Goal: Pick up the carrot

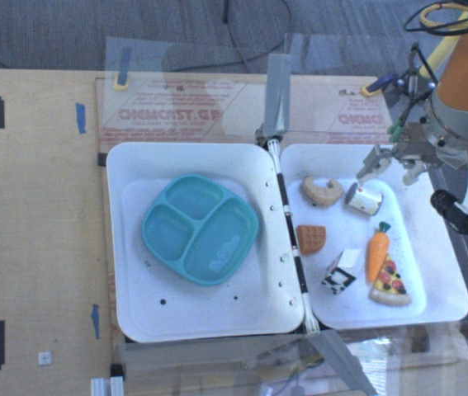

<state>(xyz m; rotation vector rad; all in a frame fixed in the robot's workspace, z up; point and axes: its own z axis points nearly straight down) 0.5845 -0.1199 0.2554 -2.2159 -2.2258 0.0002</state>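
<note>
An orange carrot (377, 255) with a green top lies upright in the right bin (440, 246), toward its right half. Its lower end touches a pizza slice (390, 285). My gripper (390, 167) hangs over the back of the right bin, up and slightly right of the carrot, well apart from it. The fingers (371, 163) are spread open with nothing between them. The orange band and grey wrist rise behind it at the upper right.
In the right bin are also a small silver can (364, 198) just below the gripper, a tan croissant (322, 191), a brown waffle (311, 238) and a black-and-white box (342, 272). A teal divided plate (200, 229) lies in the left bin (126, 188).
</note>
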